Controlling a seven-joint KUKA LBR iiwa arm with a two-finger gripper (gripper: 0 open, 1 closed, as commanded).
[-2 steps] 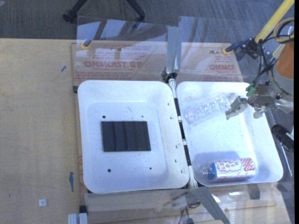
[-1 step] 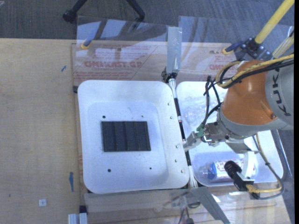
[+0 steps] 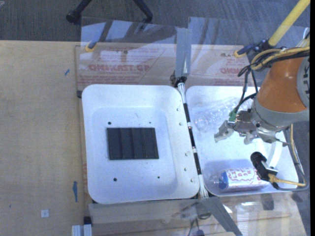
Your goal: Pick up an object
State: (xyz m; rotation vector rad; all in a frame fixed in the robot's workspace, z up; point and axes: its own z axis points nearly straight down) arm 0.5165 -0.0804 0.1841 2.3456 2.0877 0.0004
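Note:
My gripper [image 3: 235,134] hangs over the middle of the right bin [image 3: 197,95], fingers spread open with nothing between them. A crumpled clear plastic bottle [image 3: 212,113] lies just left of and behind it, close to the left fingertip. Near the front wall of that bin lies a white tube with a red pattern and a blue cap [image 3: 240,178], below the gripper. A black ribbed rectangular block [image 3: 133,143] rests flat in the middle of the left bin [image 3: 93,112].
The orange-banded wrist [image 3: 280,90] and its black and yellow cables [image 3: 263,168] overhang the right bin's right side. A ridge [image 3: 191,136] divides the two bins. Clear plastic panels [image 3: 128,63] stand behind them.

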